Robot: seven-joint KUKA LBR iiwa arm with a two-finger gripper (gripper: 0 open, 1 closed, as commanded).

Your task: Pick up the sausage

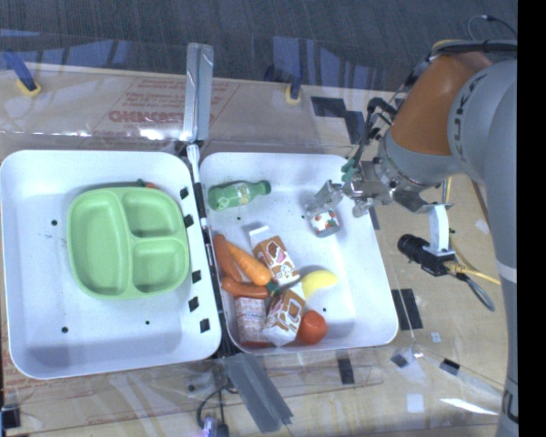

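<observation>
A reddish-brown sausage [244, 289] lies flat in the right bin [369, 321], close to its left wall, towards the front edge, just beside the carrot [241, 258].

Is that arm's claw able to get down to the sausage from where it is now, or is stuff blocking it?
Probably yes, but awkwardly. The gripper hangs over the right bin, apart from the pile. The sausage shows on top, yet a carrot and a snack packet press against it.

sausage [245, 289] hemmed by carrot [240, 258], snack packets [276, 260], open above
</observation>
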